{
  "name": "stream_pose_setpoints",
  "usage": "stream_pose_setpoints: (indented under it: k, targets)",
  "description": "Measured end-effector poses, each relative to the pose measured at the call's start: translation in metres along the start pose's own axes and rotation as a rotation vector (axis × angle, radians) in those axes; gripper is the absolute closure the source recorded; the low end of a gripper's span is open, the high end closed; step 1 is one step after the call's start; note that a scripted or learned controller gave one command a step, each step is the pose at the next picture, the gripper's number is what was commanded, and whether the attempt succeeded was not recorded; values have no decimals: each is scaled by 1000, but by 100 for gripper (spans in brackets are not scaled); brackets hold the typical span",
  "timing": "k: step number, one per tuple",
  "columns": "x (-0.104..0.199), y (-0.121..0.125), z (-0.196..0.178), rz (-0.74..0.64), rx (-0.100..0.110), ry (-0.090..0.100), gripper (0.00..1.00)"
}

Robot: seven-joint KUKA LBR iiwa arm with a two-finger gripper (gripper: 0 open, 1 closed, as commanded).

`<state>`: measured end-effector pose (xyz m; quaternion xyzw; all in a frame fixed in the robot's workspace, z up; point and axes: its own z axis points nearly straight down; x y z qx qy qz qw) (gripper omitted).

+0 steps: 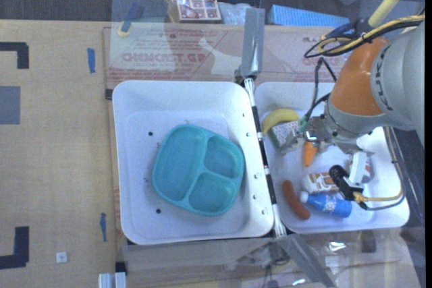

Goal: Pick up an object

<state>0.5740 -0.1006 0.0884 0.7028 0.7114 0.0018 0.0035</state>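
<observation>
Orange carrot [308, 154] lies just below the gripper [312, 136], long axis near-vertical in view; grip state cannot be told.

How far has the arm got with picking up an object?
Done: the arm has reached over the right bin. In hand: nothing visibly lifted; the banana, carrot, sausage and bottle all lie in the bin. Left: grasping one and raising it. The gripper itself is too hidden to judge.
</observation>
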Motion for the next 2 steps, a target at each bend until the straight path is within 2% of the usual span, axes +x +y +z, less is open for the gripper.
stream_pose_setpoints:
  k: [1, 2]
  targets:
    - [1, 1, -11, -2, -4, 0, 100]
    - [2, 89, -140, 196, 7, 0, 100]
